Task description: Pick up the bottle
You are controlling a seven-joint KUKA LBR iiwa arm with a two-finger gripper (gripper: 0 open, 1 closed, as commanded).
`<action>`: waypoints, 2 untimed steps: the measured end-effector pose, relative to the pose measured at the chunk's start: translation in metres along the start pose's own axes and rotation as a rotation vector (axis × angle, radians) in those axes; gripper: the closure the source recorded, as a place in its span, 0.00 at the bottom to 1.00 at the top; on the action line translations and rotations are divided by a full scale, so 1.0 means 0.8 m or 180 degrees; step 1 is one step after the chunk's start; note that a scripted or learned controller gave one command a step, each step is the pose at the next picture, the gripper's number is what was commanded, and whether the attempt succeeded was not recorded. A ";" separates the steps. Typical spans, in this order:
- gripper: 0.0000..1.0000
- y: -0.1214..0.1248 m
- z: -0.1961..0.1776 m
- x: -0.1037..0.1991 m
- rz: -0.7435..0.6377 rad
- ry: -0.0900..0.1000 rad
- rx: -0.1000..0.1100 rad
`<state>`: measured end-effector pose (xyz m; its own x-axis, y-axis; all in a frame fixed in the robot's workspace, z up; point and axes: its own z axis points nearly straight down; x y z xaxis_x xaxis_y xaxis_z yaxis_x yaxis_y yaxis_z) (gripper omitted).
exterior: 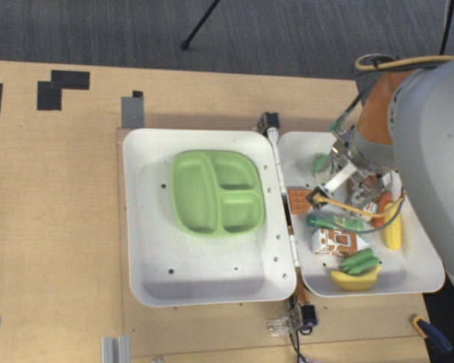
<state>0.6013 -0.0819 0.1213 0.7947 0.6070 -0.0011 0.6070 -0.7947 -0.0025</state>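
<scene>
My gripper [362, 189] is low in the right bin [420, 278], over its upper middle and in among a crowd of small things. A long green thing [331, 221] lies on its side just left of and below the gripper; it may be the bottle, but I cannot tell for sure. A small green thing [321, 161] sits at the gripper's upper left. Nothing shows held in the gripper. The arm's grey body [431, 150] hides the bin's right part.
The right bin also holds a white and orange carton [334, 242], a green pod [361, 262] on a banana [354, 280], a yellow corn cob [392, 234] and an orange piece [384, 201]. A green divided plate [216, 193] lies in the left bin [147, 278].
</scene>
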 end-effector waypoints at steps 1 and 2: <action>1.00 0.000 -0.013 0.002 -0.0026 0.0003 0.0002; 1.00 -0.099 -0.079 0.005 -0.0132 0.0006 -0.0001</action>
<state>0.5566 -0.0164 0.1844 0.7688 0.6395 0.0011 0.6395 -0.7688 -0.0022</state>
